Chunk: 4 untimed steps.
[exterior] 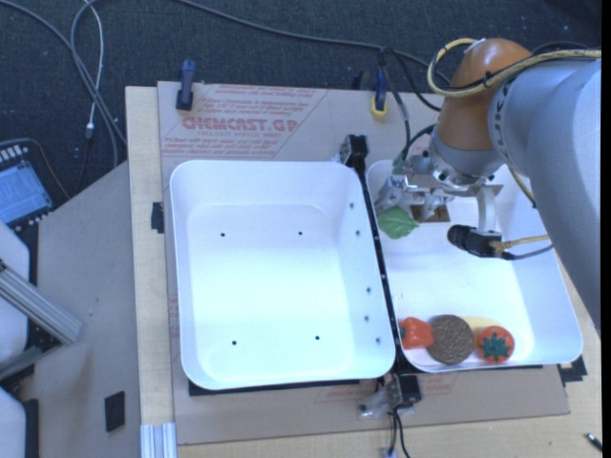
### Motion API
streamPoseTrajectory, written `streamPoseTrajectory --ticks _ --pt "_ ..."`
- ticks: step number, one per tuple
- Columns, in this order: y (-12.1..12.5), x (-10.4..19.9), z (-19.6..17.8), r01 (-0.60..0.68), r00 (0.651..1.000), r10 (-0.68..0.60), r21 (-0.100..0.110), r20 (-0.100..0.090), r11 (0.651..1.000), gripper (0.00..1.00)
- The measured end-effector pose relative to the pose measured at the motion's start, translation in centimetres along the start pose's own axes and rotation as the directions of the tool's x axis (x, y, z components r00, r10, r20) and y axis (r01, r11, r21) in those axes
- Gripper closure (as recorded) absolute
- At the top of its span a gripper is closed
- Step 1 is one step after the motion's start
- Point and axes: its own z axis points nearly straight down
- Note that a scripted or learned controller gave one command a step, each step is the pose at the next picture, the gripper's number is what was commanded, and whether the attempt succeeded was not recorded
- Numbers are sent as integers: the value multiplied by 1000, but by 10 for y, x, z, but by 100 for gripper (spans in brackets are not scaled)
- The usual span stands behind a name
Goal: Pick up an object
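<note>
While the arm [535, 113] reaches in from the right, the scene reads from left to right as follows. Dark carpet with loose cables [91, 46] borders the worktop [148, 256], whose far part carries a printed cardboard sheet [243, 122] held by a blue clamp [186, 79]. On the worktop sits the left bin [277, 284], a shallow white tray with only small dark dots on its floor. Touching its right wall is the right bin [477, 284]. At the far left corner of this bin lies a green leaf-shaped object [396, 223], close to the dividing wall; its long axis runs roughly left to right, with a slight downward tilt toward the left, and which end is its tip cannot be told. Directly above and touching or nearly touching it is the gripper [409, 198]; whether the jaws are spread or pressed together cannot be told, nor whether they pinch the green object. Along the near edge of the right bin lie, in order, a red object [415, 332], a round brown disc [451, 340], a yellow object [477, 324] partly hidden behind it, and a red fruit with a green top [495, 343], all close together.
</note>
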Motion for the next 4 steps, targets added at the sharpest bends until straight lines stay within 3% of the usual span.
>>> streamPoseTrajectory --ticks 1,2,3,4 --pt "2 0 -14 0 1000 0 -7 1 1000 100" --pt "1 0 -77 0 1000 0 -10 1 1000 100" --pt "1 0 -112 0 1000 0 -8 1 1000 100" --pt "-17 42 -125 3 1000 -3 -7 -1 1000 100"
